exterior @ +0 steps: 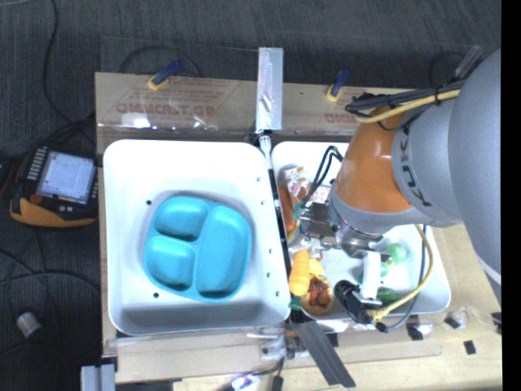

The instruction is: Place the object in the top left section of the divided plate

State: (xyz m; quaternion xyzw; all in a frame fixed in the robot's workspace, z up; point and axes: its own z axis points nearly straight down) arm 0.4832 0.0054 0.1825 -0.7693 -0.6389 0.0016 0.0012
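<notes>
A blue divided plate (pixel 198 246) lies in the left white bin (pixel 130 177), with two small sections on its left and one large section on its right. All three sections look bare. The arm with its orange band (pixel 370 173) reaches into the right bin (pixel 435 287), and its gripper (pixel 313 226) hangs low over the left side of that bin, above a pile of small toy foods. A yellow-orange toy food (pixel 301 271) lies just below the gripper, beside a brown piece (pixel 319 296).
More toy items sit in the right bin: a reddish one (pixel 293 182) near the top and a green one (pixel 397 255) at the right. A metal divider post (pixel 269 88) stands between the bins. A handheld device (pixel 61 182) lies left of the bench.
</notes>
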